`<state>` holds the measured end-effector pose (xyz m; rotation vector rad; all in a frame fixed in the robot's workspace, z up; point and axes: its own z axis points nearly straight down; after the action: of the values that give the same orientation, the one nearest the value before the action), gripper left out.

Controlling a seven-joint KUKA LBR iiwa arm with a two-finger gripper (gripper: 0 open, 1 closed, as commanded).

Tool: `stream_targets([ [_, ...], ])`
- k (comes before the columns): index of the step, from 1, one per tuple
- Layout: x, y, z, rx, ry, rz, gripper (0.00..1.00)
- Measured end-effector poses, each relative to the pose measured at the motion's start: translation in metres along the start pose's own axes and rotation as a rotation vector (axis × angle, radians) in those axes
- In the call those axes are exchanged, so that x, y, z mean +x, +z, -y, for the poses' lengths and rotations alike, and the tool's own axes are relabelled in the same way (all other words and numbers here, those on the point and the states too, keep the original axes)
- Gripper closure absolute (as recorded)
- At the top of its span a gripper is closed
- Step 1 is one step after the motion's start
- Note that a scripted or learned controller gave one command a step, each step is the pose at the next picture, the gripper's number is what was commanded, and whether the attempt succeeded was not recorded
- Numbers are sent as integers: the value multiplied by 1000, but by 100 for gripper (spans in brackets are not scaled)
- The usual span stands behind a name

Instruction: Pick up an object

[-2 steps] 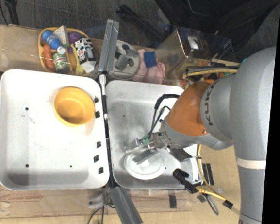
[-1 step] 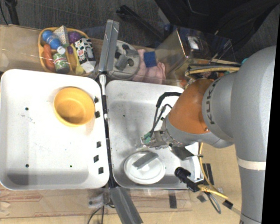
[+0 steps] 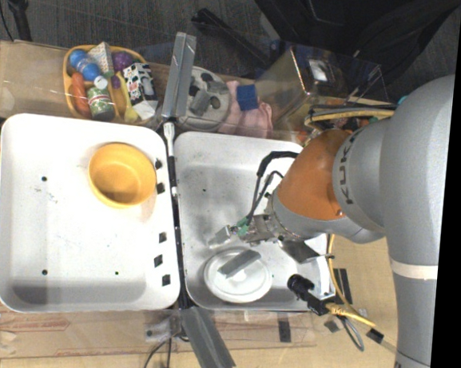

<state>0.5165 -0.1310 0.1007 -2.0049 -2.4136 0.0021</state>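
Note:
A white round dish (image 3: 242, 283) lies at the front of the right bin (image 3: 211, 177), with a grey shape across its top. My gripper (image 3: 238, 237) hangs low in that bin, just above the dish's far edge, and nothing is seen held in it. The grey arm with its orange band (image 3: 314, 186) reaches in from the right and hides the bin's right part. A yellow bowl (image 3: 121, 175) sits upright in the left bin (image 3: 27, 217), near its back right corner.
Behind the bins stand a yellow basket (image 3: 103, 81) with several small toys, a grey object (image 3: 204, 98) and a pink and blue bundle (image 3: 249, 109). A divider (image 3: 172, 214) with black clips separates the two bins.

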Motion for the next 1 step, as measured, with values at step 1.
stream_targets([
  [1,-15,-24,-2,-1,-44,1,0],
])
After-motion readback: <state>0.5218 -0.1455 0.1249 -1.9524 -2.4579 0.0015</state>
